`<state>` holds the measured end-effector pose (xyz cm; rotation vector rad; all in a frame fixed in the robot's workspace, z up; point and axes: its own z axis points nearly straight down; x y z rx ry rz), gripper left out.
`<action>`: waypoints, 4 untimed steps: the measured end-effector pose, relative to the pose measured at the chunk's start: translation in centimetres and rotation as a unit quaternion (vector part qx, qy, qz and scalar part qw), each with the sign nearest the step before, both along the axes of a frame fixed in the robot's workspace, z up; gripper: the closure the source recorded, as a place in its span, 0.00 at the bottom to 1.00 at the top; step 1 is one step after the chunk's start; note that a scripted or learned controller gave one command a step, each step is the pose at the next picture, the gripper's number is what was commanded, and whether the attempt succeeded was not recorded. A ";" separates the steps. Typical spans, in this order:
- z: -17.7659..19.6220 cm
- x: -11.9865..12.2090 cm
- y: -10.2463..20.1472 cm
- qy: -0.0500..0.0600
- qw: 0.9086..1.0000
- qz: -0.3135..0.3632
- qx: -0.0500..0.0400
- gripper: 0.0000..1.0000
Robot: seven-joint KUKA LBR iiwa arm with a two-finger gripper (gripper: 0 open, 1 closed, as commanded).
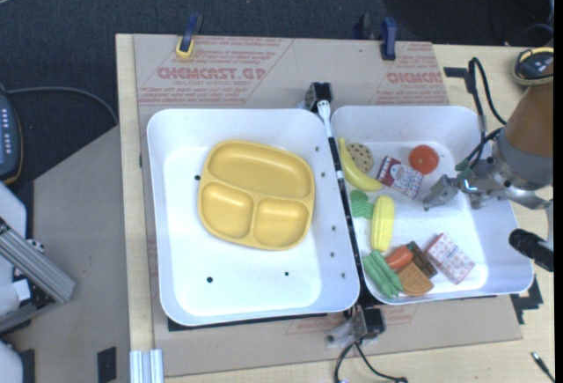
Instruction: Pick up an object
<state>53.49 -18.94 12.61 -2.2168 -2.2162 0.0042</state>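
Note:
The right bin (493, 267) holds several toy foods: a red tomato (423, 158), a red and white packet (401, 178), a banana (356, 170), a corn cob (383, 221) and a pink checked packet (450, 256). My gripper (444, 190) hangs low over this bin, just right of the red and white packet and below the tomato. Nothing shows in its grasp. The arm's grey wrist (519, 170) reaches in from the right edge.
A yellow divided plate (255, 195) lies in the left bin (176, 267). Green beans (380, 274), an orange piece (400, 257) and a brown piece (420, 263) crowd the right bin's front left corner. A black divider rail (339, 187) runs between the bins.

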 end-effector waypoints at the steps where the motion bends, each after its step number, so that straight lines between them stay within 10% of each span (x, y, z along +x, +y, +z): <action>1: -4.5 -0.1 0.1 0.000 1.000 0.000 0.000 0.00; 2: -3.1 0.0 0.0 -0.004 1.000 -0.001 -0.002 1.00; 4: 5.9 0.0 1.0 -0.007 1.000 0.001 -0.003 1.00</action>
